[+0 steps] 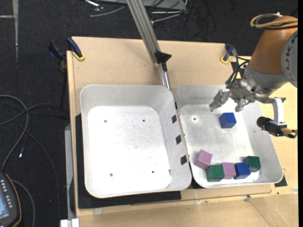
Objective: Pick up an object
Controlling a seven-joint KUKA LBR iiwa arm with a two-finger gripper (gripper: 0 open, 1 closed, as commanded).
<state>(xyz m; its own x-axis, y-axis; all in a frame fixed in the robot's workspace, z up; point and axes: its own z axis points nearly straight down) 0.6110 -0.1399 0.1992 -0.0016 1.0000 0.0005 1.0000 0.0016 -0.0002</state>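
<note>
The gripper (229, 102), its metal fingers spread apart and holding nothing, hangs just above a smooth blue cube (227, 120) sitting square-faced with no long axis on the speckled floor of the right white bin (272, 148), apart from the blocks along the bin's near edge
</note>
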